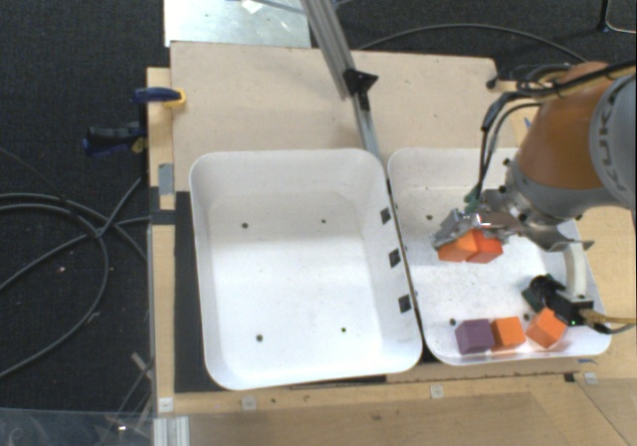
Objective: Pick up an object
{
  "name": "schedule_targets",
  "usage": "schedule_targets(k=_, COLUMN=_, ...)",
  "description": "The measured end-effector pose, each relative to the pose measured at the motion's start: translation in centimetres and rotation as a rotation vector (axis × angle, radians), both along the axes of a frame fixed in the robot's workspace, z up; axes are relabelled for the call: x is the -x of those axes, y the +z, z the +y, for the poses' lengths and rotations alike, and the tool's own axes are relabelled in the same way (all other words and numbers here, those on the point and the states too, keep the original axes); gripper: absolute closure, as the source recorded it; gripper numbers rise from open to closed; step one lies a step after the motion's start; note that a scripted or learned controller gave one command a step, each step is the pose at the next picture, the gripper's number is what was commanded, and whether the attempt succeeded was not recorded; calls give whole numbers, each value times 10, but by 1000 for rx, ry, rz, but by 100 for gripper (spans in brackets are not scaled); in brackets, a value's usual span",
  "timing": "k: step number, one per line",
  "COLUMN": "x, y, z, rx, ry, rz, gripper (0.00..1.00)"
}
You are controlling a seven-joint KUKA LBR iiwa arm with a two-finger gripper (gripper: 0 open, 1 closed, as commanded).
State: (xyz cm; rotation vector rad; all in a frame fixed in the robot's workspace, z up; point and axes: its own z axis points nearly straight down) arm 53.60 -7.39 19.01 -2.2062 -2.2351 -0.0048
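Orange pair (460, 252): two orange blocks, touching side by side, on the floor of the right bin (428, 185). They lie about halfway along the bin, nearer the wall it shares with the left bin (289, 265) than its outer wall.

Gripper (466, 233): directly over the pair, its metal tip overlapping the blocks' far edge as seen from above. Whether it is spread, pressed together or pinching a block cannot be told from this angle, nor whether the pair rests on the floor or is lifted.

Arm (572, 150): enters from the right, orange band uppermost, grey wrist sloping down toward the pair.

Front row, same bin: purple block (474, 335), orange block (509, 333) and end block (546, 329), also orange, set close together along the near wall, well apart from the pair. The end block sits turned at an angle to the other two.

Tabs (395, 257): three small black pieces spaced along the shared wall between the bins.

Bench (299, 96): pale board bearing both bins, bare behind them.

Pole (323, 16): a grey metal bar slanting from the top of the view down to the bins' far edge.

Clamp (159, 96): blue with a yellow tip, gripping the bench's far left corner.

Cables (60, 225): black loops on the dark floor left of the bench.
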Motion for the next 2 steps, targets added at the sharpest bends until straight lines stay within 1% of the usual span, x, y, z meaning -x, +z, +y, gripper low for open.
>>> schedule_targets(k=1, x=-17, y=0, z=67, rx=0, ry=0, rz=0, gripper=100)
schedule_targets(k=2, x=47, y=15, z=134, rx=-2, ry=-1, rz=5, gripper=100)
